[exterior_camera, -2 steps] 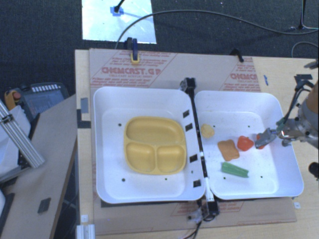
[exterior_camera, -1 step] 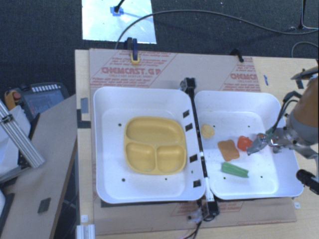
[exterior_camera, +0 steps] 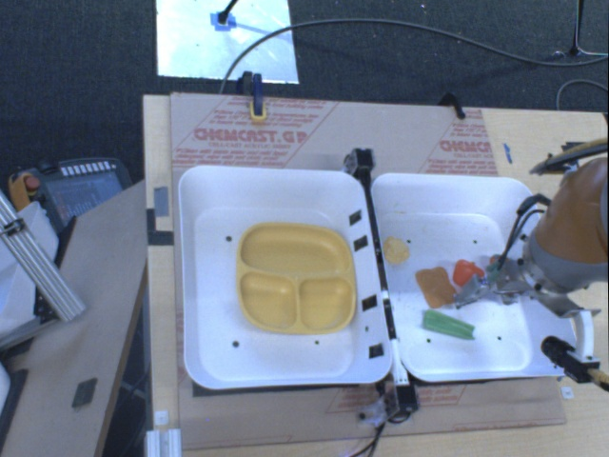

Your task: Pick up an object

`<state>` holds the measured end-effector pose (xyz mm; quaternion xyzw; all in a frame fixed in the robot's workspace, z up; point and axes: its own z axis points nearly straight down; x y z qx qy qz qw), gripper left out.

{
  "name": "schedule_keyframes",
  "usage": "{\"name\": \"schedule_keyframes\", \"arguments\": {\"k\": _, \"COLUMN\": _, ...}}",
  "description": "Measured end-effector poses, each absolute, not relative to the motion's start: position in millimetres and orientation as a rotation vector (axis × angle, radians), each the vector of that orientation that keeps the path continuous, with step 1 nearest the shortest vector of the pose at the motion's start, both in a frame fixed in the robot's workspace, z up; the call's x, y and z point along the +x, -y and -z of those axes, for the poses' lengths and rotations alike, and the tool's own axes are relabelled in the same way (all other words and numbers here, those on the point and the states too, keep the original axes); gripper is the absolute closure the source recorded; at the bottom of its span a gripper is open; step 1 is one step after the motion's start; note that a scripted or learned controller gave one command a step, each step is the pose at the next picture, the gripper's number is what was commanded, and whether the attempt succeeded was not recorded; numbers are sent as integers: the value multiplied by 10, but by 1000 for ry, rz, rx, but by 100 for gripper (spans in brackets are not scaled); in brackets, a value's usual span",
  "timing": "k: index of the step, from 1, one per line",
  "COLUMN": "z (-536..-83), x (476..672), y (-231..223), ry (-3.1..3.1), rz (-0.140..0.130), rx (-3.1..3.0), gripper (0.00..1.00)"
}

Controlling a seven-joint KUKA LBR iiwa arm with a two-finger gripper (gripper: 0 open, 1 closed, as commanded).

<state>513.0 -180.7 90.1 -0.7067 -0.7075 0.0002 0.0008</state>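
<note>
The right bin (exterior_camera: 447,198) holds a small red-orange object (exterior_camera: 466,272), a brown flat piece (exterior_camera: 435,287), a green stick-shaped piece (exterior_camera: 448,326) and a pale yellow round piece (exterior_camera: 396,250). My gripper (exterior_camera: 483,288) reaches in from the right and sits low in this bin, right beside the red-orange object and just right of the brown piece. Nothing shows between its fingers.
The left bin (exterior_camera: 205,208) holds a yellow divided tray (exterior_camera: 295,276). A black divider clip strip (exterior_camera: 373,265) runs between the two bins. Cables and a silver sheet (exterior_camera: 226,27) lie beyond the bench at the back.
</note>
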Motion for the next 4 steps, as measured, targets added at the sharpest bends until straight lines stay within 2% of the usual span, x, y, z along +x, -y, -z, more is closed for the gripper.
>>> {"name": "schedule_keyframes", "arguments": {"k": 1, "z": -865, "x": 5143, "y": 1814, "ry": 2223, "rz": 2, "rx": -2222, "gripper": 0}}
{"name": "schedule_keyframes", "arguments": {"k": 2, "z": -962, "x": 5149, "y": 1813, "ry": 2226, "rz": 3, "rx": -2223, "gripper": 100}}
{"name": "schedule_keyframes", "arguments": {"k": 3, "z": -1462, "x": 5254, "y": 1768, "ry": 2231, "rz": 5, "rx": -2221, "gripper": 100}}
{"name": "schedule_keyframes", "arguments": {"k": 4, "z": -1999, "x": 5272, "y": 1773, "ry": 2231, "rz": 5, "rx": -2221, "gripper": 100}}
